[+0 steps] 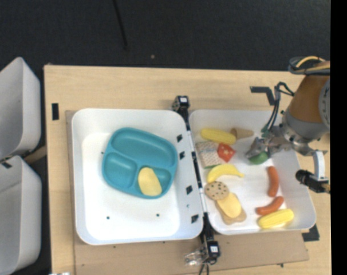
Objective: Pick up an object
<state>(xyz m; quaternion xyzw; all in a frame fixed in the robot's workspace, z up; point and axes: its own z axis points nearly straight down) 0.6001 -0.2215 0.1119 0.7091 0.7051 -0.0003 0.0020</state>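
Wooden bench (122, 87), two white bins; gripper (258, 151) low in right bin (302, 211), pinching small green object (257, 158) among toy food; looks light, rigid, slick plastic, best gripped across narrow middle

Colours in the two white bins

Left bin (87, 211): teal plate (125, 153), pale yellow piece (149, 182). Right bin (299, 211): yellow corn (275, 219), orange sausages (272, 180), red piece (225, 151), brown speckled cookie (216, 190), green item (257, 157).
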